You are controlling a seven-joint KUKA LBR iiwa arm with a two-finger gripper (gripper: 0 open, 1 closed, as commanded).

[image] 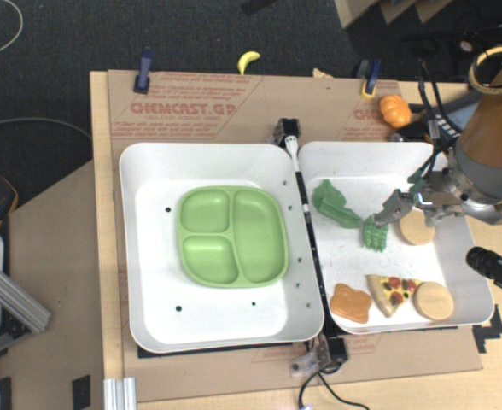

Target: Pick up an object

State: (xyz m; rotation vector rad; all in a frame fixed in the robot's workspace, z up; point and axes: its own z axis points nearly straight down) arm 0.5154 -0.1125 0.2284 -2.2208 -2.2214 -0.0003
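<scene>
The right bin (pixel 347 261) holds several toy foods. A green leafy toy (pixel 343 213) lies across its middle, running from upper left to lower right. A round tan cookie (pixel 417 228) sits to its right. Along the front lie a piece of toast (pixel 351 303), a pizza slice (pixel 392 292) and a second round cookie (pixel 433 301). My gripper (pixel 387 215) reaches in from the right and hangs over the lower right end of the green toy, between that end and the upper cookie. I cannot see whether it touches the toy.
The left bin (pixel 148 229) carries a green divided plate (pixel 232 235). On the bench behind the bins rest an orange toy (pixel 395 110) and a yellow banana (pixel 248 60). Blue clamps (pixel 143 72) grip the back edge.
</scene>
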